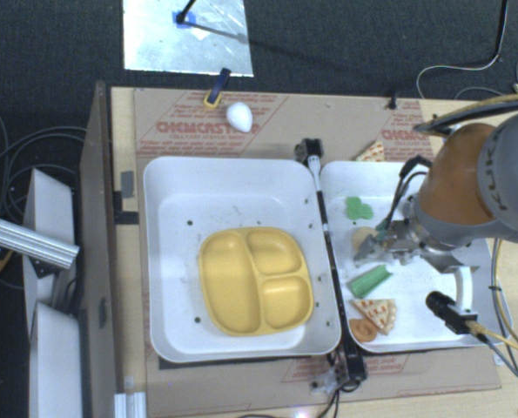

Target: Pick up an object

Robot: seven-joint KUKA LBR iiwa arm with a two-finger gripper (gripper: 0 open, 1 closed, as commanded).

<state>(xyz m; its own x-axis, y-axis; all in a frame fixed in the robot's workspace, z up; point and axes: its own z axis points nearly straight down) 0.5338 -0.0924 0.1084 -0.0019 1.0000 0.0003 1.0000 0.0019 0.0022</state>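
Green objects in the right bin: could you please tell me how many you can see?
2. A small green piece lies near the bin's back, and a longer green block lies nearer the front, just behind the pizza slice. The arm overhangs the bin and may hide more.

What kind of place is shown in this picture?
Probably a robotics lab set up for grasping trials. A grey and orange robot arm reaches over two white bins holding toy items such as a yellow divided tray, and loose cables lie on dark carpet.

yellow tray (255,280) | white bins (167,233) | green block (368,279) | orange-banded arm (467,181)
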